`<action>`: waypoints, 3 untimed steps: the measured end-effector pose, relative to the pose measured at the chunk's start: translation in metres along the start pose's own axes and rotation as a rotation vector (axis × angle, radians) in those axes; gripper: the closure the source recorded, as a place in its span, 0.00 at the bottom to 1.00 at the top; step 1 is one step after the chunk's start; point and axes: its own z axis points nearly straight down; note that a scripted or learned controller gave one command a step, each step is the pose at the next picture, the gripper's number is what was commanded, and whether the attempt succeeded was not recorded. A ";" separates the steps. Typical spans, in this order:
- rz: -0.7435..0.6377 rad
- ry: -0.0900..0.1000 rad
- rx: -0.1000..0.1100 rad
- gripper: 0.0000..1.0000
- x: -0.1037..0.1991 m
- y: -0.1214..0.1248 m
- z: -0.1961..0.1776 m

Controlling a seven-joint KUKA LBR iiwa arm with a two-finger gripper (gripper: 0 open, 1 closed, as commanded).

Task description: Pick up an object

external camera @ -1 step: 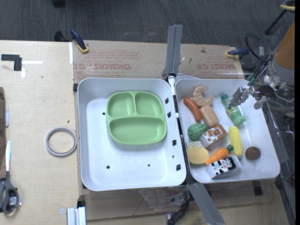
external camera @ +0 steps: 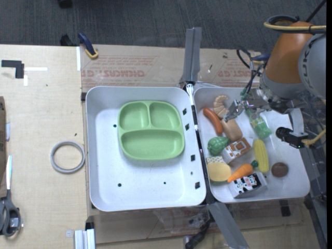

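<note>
Your claw (external camera: 236, 109), its spread impossible to tell, hovers in the right bin (external camera: 295, 188) above the hot dog (external camera: 212, 120), light, smooth and likely slippery, so pinch across its middle.

setting: we are looking at a robotics lab | evidence: grey arm with orange band (external camera: 290, 51) reaching over a plywood surface (external camera: 41, 118) | two white bins (external camera: 98, 191) sitting side by side, one holding toy food | tape roll (external camera: 67, 156) and scissors (external camera: 9, 211) lying nearby | dark carpet floor (external camera: 129, 9) showing behind
</note>
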 end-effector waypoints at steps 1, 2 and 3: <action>-0.071 0.000 0.000 0.00 0.024 -0.013 0.056; -0.067 0.000 0.001 1.00 0.022 -0.013 0.047; -0.007 -0.001 -0.001 1.00 0.078 -0.037 -0.108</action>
